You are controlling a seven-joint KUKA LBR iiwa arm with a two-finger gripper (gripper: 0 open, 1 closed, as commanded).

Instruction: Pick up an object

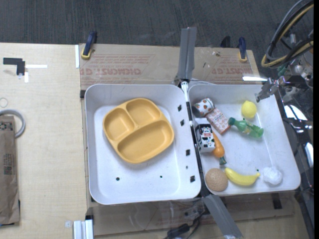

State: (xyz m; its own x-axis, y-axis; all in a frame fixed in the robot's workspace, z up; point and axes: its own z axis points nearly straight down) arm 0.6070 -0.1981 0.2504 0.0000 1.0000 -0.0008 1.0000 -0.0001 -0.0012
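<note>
Right white bin (279, 133) holds a round yellow lemon (248, 109); fingers' (264, 92) state unclear.

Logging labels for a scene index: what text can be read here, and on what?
"CHEMCATS" with a further word or letters after it, red print, seen upside down, on the cardboard sheet behind the bins.
Brown paper bag: dark print, too small to read.
Small cartons: unreadable.

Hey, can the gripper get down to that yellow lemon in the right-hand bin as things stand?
Probably yes. The round yellow lemon lies uncovered near the right white bin's far corner, apart from the green bottle, and the gripper is close above it.
</note>
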